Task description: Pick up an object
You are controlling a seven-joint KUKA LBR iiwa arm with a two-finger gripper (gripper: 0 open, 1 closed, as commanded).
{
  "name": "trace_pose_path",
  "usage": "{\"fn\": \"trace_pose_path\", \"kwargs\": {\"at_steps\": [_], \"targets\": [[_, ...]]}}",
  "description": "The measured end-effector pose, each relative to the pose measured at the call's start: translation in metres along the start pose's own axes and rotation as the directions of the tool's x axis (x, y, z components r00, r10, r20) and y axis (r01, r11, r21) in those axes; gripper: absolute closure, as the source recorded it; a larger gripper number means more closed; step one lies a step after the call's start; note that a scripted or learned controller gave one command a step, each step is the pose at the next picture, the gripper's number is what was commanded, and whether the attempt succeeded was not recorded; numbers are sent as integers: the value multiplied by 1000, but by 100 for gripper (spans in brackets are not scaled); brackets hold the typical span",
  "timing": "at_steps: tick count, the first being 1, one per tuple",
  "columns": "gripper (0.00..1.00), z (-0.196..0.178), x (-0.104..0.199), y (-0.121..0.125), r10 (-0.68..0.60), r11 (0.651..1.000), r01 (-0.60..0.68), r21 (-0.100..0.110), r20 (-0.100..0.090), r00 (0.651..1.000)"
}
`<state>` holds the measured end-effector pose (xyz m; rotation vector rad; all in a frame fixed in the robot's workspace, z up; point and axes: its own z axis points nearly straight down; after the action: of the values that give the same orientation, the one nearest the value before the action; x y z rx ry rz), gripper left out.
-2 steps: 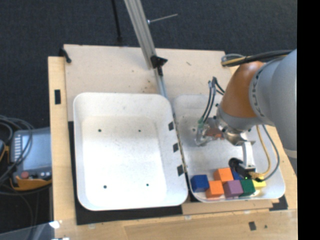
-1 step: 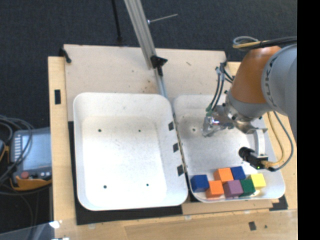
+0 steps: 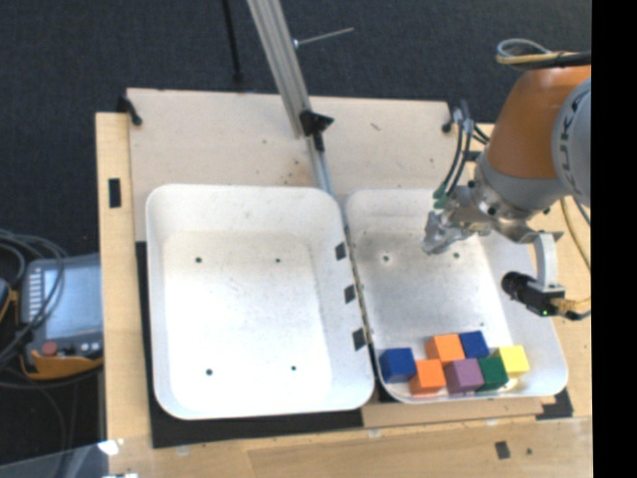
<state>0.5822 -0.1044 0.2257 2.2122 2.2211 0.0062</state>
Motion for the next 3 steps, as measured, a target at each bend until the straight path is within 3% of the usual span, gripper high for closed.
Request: {"fn": "trace_pose_path", "kwargs": {"at_steps": [1, 3], "targets": [[100, -65, 1, 1, 0, 1000, 0, -2, 0, 1000], [100, -50, 109, 23, -3, 1000, 3, 8, -3, 1000]]}}
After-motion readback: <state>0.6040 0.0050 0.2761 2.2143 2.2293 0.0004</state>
